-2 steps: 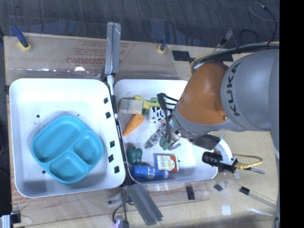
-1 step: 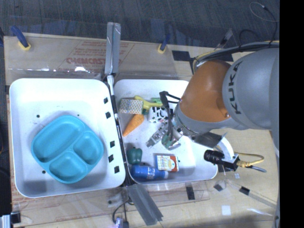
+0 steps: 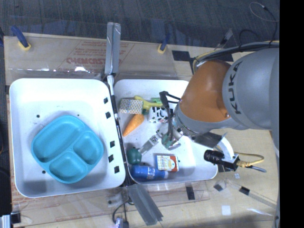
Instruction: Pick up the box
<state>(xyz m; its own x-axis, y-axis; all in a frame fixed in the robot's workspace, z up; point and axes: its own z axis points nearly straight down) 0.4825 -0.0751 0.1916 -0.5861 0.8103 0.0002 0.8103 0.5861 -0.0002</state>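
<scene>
The box (image 3: 166,163) is a small carton with a red and white label. It lies flat near the front wall of the right bin (image 3: 183,85), between a blue bottle (image 3: 147,173) and the bin's right side. My gripper (image 3: 166,137) hangs low over the middle of that bin, just behind the box and slightly to its left. The grey arm with its orange band covers the bin's right half. Nothing shows as held.
In the right bin lie an orange carrot (image 3: 133,123), a checkered block (image 3: 129,106), a yellow-green toy (image 3: 146,101), a black-and-white item (image 3: 159,113) and a dark green piece (image 3: 133,154). The left bin (image 3: 28,91) holds a blue divided plate (image 3: 66,148).
</scene>
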